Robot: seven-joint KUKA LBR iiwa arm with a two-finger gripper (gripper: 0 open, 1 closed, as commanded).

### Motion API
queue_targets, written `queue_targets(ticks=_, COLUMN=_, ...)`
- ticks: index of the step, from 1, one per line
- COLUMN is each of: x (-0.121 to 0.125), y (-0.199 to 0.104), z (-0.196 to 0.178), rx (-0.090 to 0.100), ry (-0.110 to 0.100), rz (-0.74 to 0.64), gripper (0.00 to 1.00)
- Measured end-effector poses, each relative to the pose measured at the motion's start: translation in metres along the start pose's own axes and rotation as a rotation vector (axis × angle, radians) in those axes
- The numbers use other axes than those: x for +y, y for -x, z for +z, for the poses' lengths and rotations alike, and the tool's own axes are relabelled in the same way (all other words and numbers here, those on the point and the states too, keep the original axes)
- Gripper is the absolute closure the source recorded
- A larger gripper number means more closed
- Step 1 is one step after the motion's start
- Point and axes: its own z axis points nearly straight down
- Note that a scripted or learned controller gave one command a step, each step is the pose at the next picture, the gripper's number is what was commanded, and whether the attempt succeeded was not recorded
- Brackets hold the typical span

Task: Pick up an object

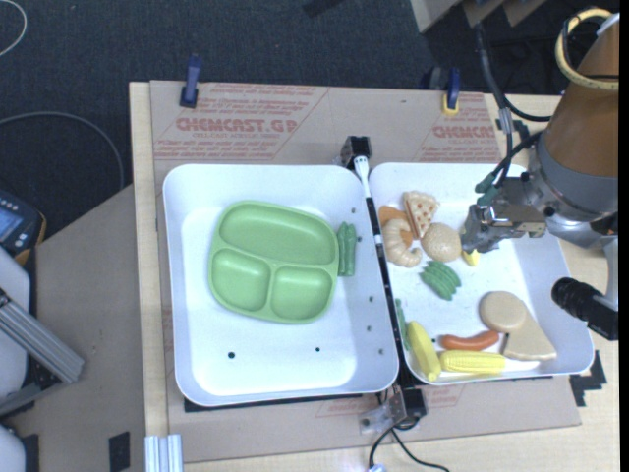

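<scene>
Nearest the camera, along the front wall of the right bin (580, 367), a corn cob (472, 363) lies lengthwise with a yellow banana-like piece (423, 349) angled at its left end and a red-orange sausage (470, 341) just behind it. Beside these, toward the right, a tan wedge (531, 346) rests under the edge of a round beige bun (503, 311). Farther back in the same bin sits a dark green leafy piece (441, 279), and behind it a cluster near the dividing wall: a pale shrimp-like item (401, 245), an oval potato-coloured piece (441, 243), a small orange piece (391, 214) and a triangular pizza slice (422, 208). The gripper (481, 234) hangs low over the bin just right of this cluster, close to the oval piece, with something small and yellow (470, 258) showing at its lower tip; whether the fingers are apart or together cannot be told from this angle, and nothing is clearly seen between them. The grey arm (580, 165) with its orange band reaches in from the right. Across the divider, the left bin (187, 293) holds a green divided tray (273, 261) lying flat, with a green bean pod (346, 249) just beside its right edge. Behind both bins lies a brown sheet printed with red lettering (236, 121), clipped at its far edge by two blue clamps (191, 83).
</scene>
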Motion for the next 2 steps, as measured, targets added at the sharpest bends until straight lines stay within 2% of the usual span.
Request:
queue_targets(ticks=1, x=0.01, y=-0.059, z=-0.068, rx=0.004, ry=-0.005, rz=-0.013, gripper=1.0)
queue_targets(ticks=2, x=-0.002, y=-0.001, z=-0.022, rx=0.001, ry=-0.021, rz=0.002, gripper=1.0)
